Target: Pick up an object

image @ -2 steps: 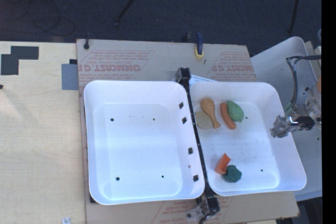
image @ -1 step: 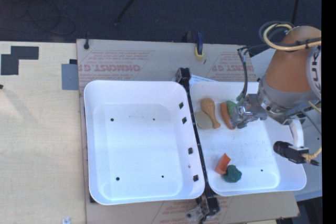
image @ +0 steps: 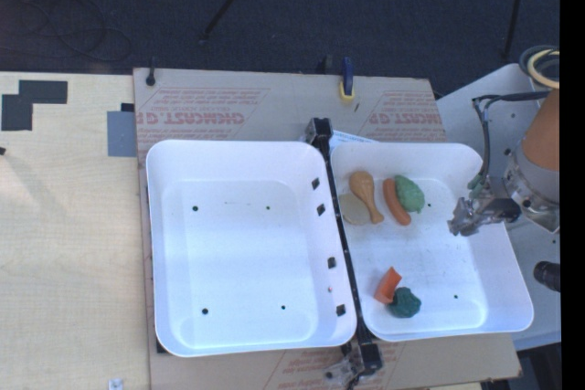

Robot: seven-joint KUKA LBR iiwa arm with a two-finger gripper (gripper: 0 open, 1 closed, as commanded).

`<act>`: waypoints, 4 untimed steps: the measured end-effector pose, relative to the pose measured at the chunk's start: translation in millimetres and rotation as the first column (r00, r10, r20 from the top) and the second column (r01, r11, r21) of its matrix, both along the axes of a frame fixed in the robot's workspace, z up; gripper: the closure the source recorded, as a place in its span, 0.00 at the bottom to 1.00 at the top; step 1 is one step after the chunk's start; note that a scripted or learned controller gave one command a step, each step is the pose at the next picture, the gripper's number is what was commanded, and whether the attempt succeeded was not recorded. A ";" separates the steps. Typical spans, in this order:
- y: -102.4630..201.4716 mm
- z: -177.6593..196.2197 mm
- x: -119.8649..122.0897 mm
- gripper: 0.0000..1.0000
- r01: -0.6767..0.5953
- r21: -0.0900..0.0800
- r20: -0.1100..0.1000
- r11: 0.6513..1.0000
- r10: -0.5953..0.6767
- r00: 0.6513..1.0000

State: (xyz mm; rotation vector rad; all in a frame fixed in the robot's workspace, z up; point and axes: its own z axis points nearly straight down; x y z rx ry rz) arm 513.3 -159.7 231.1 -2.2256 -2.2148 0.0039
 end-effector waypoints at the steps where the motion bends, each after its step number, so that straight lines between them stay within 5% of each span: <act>1: -57.3 8.2 -39.9 1.00 0.001 0.000 -0.001 1.000 -0.001 1.000; 2: 26.2 85.9 -36.5 1.00 -0.012 0.001 0.006 1.000 0.012 1.000; 3: 97.1 14.5 0.1 1.00 -0.012 0.005 -0.006 1.000 0.012 1.000; 4: 163.6 120.5 -7.8 1.00 -0.014 0.003 0.010 1.000 0.014 1.000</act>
